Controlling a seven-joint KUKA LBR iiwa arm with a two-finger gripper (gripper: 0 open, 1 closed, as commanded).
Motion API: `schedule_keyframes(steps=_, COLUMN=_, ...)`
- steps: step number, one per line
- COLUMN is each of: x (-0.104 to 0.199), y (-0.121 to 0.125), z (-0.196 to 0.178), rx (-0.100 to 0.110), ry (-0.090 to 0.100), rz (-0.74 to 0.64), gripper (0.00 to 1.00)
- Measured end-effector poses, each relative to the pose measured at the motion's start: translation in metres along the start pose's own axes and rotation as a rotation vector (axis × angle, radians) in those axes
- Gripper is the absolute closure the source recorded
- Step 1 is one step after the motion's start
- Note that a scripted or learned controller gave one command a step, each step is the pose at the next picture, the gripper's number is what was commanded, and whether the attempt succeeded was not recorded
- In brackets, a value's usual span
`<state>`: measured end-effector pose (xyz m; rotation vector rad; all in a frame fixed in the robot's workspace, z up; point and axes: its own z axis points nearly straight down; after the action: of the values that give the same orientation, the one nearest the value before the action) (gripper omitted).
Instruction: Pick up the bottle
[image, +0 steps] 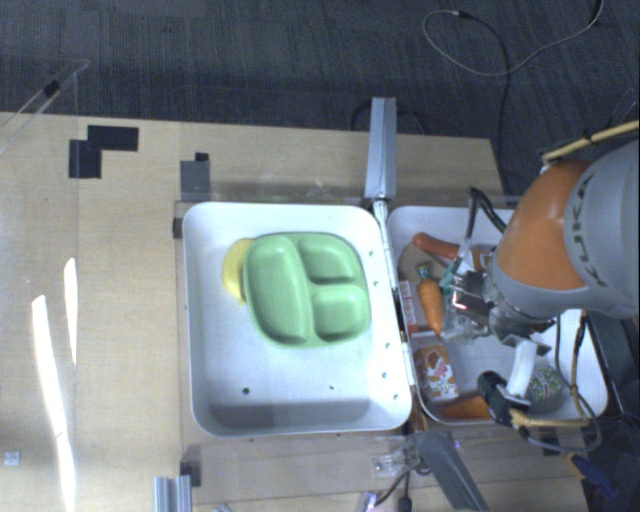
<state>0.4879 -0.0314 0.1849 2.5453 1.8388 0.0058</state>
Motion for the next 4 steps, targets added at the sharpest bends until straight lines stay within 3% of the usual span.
schedule_keyframes(steps=1, x=0.024, y=-0.008, z=0.0, rx=0.0, ry=0.0, rz=-0.437, gripper=1.0)
schedule_keyframes(steps=2, x=-0.036, y=0.013, z=-0.093, rx=-0.005, ry=-0.002, rz=-0.552, gripper=1.0)
schedule_keyframes(steps=3, x=-0.036, y=0.013, z=-0.092, rx=-0.004, ry=-0.002, rz=-0.553, gripper=0.0)
schedule_keyframes(steps=4, x=-0.02, y=0.078, z=-0.096, rx=-0.004, ry=-0.003, rz=-0.683, gripper=0.0)
